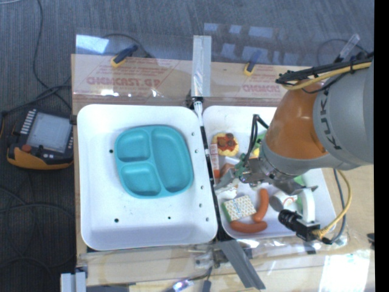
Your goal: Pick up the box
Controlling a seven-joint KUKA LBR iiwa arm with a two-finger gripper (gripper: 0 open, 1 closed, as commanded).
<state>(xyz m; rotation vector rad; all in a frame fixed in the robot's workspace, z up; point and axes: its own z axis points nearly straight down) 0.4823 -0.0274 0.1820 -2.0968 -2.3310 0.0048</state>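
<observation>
The box (pixel 239 207) is small, pale and checkered, and lies flat in the front left part of the right bin (pixel 325 193). My gripper (pixel 241 174) hangs under the grey and orange arm, just behind the box and slightly above it. Nothing shows between gripper and box that tells of contact. The arm's wrist hides the middle of the right bin.
Two orange sausages lie by the box, one upright (pixel 262 203) to its right and one (pixel 248 226) in front. A pizza slice toy (pixel 226 143) lies at the bin's back left, with a thin red stick (pixel 214 157) by the wall. The left bin (pixel 97 163) holds a teal divided tray (pixel 152 161).
</observation>
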